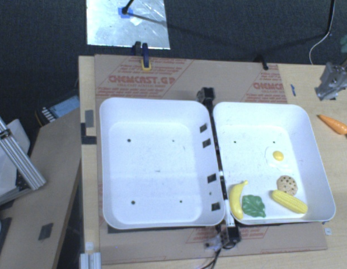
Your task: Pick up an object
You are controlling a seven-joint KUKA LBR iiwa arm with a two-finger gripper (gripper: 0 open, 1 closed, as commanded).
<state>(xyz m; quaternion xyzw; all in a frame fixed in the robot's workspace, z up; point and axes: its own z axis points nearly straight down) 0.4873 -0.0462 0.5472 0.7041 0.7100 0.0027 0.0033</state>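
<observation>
Far below hand point(332, 86), banana point(236, 199).

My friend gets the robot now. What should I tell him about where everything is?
Gripper: up at the right edge of the view, over the bench outside the bins, nothing seen in it; whether it is open or shut is unclear.
Right bin: banana, green leafy piece, corn cob, cookie and a fried egg, all in the near right part.
A carrot lies on the bench, right of that bin.
Left bin: beside it.
Done: nothing picked up yet.
Left: go down, grab one object, lift it.
</observation>
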